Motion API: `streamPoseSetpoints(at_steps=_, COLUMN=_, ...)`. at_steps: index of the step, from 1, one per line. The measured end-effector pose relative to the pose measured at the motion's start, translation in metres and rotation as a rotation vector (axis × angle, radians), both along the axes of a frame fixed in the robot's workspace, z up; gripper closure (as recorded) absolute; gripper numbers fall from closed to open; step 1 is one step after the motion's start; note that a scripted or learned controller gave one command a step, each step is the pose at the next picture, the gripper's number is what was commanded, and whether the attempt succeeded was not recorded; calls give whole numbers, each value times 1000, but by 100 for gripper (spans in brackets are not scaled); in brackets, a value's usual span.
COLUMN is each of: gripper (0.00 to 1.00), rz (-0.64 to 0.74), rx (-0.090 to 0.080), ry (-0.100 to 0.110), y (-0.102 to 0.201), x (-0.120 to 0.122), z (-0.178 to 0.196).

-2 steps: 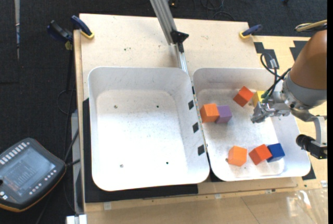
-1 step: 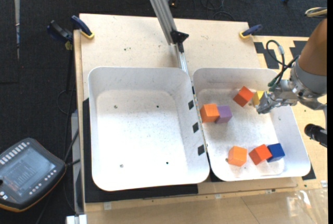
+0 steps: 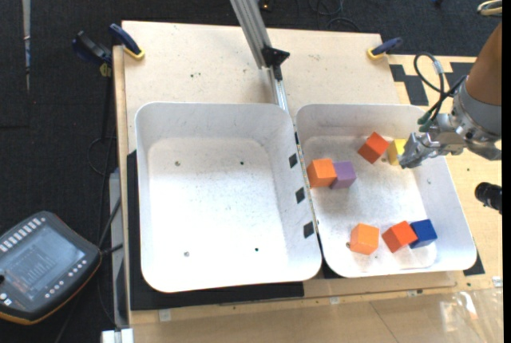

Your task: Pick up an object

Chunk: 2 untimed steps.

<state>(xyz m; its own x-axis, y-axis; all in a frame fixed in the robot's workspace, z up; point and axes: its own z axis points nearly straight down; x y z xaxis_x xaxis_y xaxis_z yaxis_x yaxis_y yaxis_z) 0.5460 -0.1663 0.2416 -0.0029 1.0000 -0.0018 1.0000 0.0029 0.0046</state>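
Gripper [image 3: 409,158] at right-centre of frame, touching yellow block [image 3: 395,150]; finger state can't tell. Block looks light, rigid, smooth: pinch across opposite flat faces.

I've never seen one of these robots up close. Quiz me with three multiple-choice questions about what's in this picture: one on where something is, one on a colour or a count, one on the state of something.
1. Where are the small coloured cubes?
A. All in the left white bin
B. All in the right white bin
C. Split between both bins

2. Which colour touches the small purple cube?
A. Blue
B. Green
C. Orange

3. How does the shallow left white bin stand?
A. Flat on the bench
B. Tipped on its side
C. Stacked inside the right one

Answers:
1. B: every cube lies inside the shallow right white bin, on the side where the grey arm's gripper reaches.
2. C: an orange cube sits against its left face.
3. A: it lies flat beside the right bin.
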Motion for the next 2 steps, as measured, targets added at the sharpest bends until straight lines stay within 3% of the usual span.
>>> streamPoseSetpoints(at_steps=1, gripper=100, rz=6, rx=3, ry=2, y=53, x=6, z=6)
streamPoseSetpoints(at_steps=2, gripper=100, rz=5, rx=4, ry=6, y=111, x=-3, z=-4)
